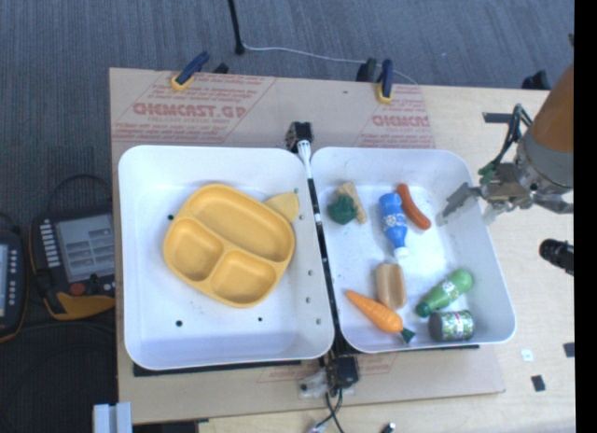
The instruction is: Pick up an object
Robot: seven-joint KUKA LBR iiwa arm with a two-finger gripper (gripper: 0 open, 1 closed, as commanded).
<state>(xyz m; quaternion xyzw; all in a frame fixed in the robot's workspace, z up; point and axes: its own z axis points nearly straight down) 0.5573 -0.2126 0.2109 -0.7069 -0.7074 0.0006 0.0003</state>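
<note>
My gripper (469,209) hangs over the right edge of the right bin (359,165), open, with nothing between its fingers. In that bin lie a red sausage (413,205), a blue bottle (394,221), a green broccoli piece (345,207), a tan bun (389,284), an orange carrot (376,312), a green bottle (445,291) and a green can (452,326). The sausage is the nearest item, a short way left of the fingertips. The green bottle and can lie below the gripper, toward the front right corner.
The left bin (140,263) holds a yellow divided plate (229,243) and a yellow wedge (284,204) by its right wall. Two clamps (384,81) grip the board's far edge. A black cable and connector (299,134) sit at the ridge between the bins.
</note>
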